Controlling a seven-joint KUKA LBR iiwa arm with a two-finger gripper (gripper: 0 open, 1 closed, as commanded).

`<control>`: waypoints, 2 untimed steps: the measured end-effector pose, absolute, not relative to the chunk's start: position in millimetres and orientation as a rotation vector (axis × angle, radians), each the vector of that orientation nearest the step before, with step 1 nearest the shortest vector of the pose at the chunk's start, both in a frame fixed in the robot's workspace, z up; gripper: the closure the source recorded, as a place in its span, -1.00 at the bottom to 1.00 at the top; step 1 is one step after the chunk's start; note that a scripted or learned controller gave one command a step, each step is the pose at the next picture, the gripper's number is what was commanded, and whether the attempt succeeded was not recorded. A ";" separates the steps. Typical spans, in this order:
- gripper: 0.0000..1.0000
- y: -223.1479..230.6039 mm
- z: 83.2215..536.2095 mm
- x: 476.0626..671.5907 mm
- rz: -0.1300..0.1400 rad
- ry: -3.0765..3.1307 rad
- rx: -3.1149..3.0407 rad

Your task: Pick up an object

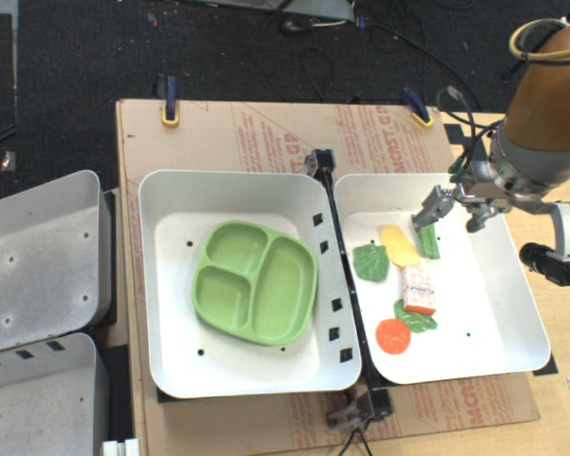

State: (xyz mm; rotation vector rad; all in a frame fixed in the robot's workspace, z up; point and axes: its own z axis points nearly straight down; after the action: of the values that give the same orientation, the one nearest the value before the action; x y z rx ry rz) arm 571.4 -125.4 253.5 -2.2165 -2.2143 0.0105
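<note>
In the right bin [499, 293] lie several small items: a yellow piece [399, 244], a green leafy piece [370, 261], a white and red packet [419, 291], a red-orange round piece [392, 336], a dark green leaf [422, 320] and a narrow green piece [428, 244]. My gripper [453, 215] hangs over the upper middle of this bin, open, with nothing between its fingers. Its left finger [431, 207] stands just above the narrow green piece and right of the yellow piece.
The left bin [171, 207] holds a light green divided plate [255, 283]. A black divider with clips [337, 264] runs between the bins. The right half of the right bin is bare white floor. Grey trays [38, 255] lie off the bench at left.
</note>
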 end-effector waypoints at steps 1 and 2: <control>-1.00 -125.2 259.0 573.5 0.000 -2.223 -2.220; -1.00 -122.5 194.8 573.7 0.006 -2.217 -2.219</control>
State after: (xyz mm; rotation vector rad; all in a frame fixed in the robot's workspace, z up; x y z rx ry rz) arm 573.7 -122.5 194.8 -2.2189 -2.2172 0.0060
